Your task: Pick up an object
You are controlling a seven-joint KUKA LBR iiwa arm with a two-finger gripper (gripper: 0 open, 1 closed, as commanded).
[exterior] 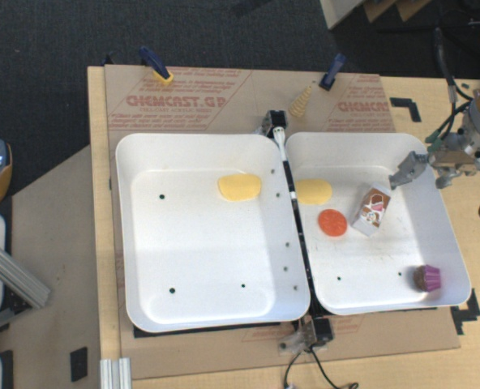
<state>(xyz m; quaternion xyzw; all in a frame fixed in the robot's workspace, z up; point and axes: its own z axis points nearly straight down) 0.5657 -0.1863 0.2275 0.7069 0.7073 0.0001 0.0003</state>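
Observation:
My gripper (pixel 425 175) hangs over the far right side of the right bin (pixel 386 148), open, with nothing between its fingers. One grey finger (pixel 405 171) points down-left toward a small brown and white carton (pixel 371 209), which lies a little to its left and apart from it. A red disc (pixel 332 223) rests just left of the carton. Near the right bin's left wall lies a yellow oval piece (pixel 314 191). A purple object (pixel 427 278) sits in the near right corner. A second yellow oval (pixel 240 187) lies in the left bin (pixel 143 217).
Both bins sit on a cardboard sheet (pixel 224 96) held by blue clamps (pixel 156 65) at the back. A black divider (pixel 293 209) runs between the bins. Cables (pixel 455 96) trail near the arm at the right.

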